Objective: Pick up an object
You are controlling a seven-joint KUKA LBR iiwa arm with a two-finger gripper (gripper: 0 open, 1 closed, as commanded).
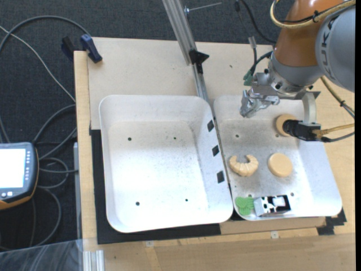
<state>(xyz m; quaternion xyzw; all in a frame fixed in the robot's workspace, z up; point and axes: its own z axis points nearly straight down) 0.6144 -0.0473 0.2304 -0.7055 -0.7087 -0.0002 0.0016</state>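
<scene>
Nearest the camera, at the near rim of the right bin (321, 174), lie a green item (244, 205) and, touching it on its right, a small black-and-white box (273, 204). A little farther in sit a pale croissant-shaped piece (243, 165) and, well apart to its right, a round tan disc (280, 165); any of these could serve as the object to pick up. Farther still, another round tan piece (281, 123) is partly hidden by a black fitting on the arm. The gripper (249, 109) hangs over the far left part of this bin, above bare floor, with nothing between its fingers; whether they are spread or closed cannot be told. So nothing is lifted yet, and the whole pick remains. The left bin (152, 162) stands alongside, and a slanted metal rail (183, 30) rises beyond the bins, close to the arm's path.
</scene>
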